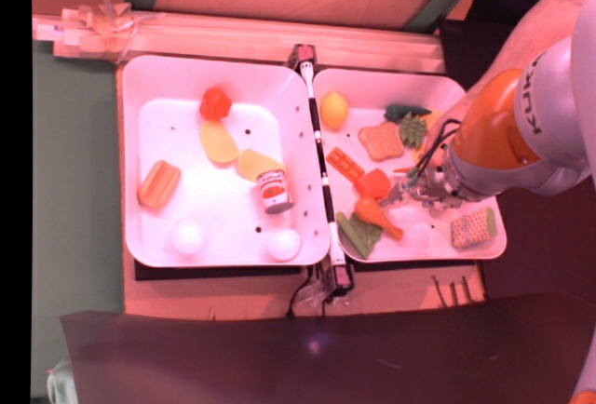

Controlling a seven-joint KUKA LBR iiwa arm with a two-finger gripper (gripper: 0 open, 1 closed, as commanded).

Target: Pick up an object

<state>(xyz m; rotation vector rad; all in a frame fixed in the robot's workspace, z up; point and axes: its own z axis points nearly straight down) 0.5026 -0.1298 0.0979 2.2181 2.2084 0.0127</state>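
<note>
Plywood backdrop behind the counter (233, 292); two white bins sat side by side under a reddish cast. Left bin (135, 160) held a red pepper (215, 101), two yellow pieces, an orange hot-dog-shaped toy (158, 183), a small red-labelled can (275, 191) and two white balls along the near edge. Right bin (484, 250) held a lemon (334, 109), a tan waffle-like piece (381, 141), dark green items at the far side, an orange-red block (372, 182), a carrot (379, 216), a green wedge (358, 235) and a speckled sponge (473, 227) in the near right corner.

Arm came in from the right, end effector (416, 193) low over the middle of the right bin. Couldn't tell how wide it stood or whether it had hold of anything; too blurred and cluttered.

Likeliest target, my read: the carrot, just left and slightly nearer than the tool. Its long axis ran diagonally, far-left to near-right, with the near end pointing toward the tool. Orange-red block sat just left and slightly far, almost as close. A clean grasp would need closing across the carrot's narrow width.
</note>
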